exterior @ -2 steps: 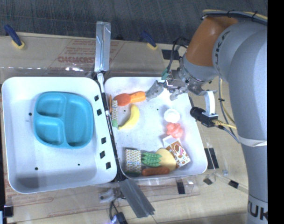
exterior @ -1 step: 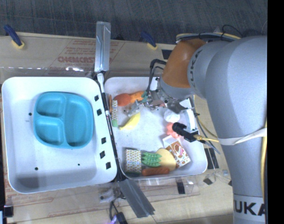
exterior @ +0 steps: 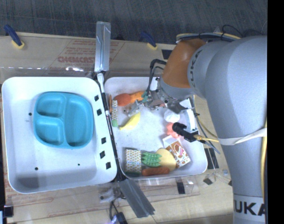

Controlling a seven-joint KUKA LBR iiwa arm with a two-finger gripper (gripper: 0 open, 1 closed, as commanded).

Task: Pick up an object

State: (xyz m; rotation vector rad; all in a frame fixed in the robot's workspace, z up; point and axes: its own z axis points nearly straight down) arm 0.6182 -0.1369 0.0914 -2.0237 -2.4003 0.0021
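From the overhead camera, the grey arm with the orange wrist band reaches in from the right of the frame and dips into the right-hand shallow white plastic bin. Its two-finger gripper sits low in the upper part of that bin, right beside a small orange toy carrot-like piece and just above a yellow banana-shaped toy. Whether the claw is released or clenched, I cannot tell; the wrist hides it.

Nothing is visibly held. The nearest candidate is the orange piece at upper centre of the frame, lying flat against the bin's left wall area. It looks like light, hard moulded plastic: stiff, smooth, likely to skid. A hold across its narrow middle seems best.

Lower in the same bin, a green-and-yellow toy corn, a patterned small box and a printed red-and-white card packet crowd the bottom edge.

The left-hand white bin carries a turquoise divided plastic tray, well apart from the action.
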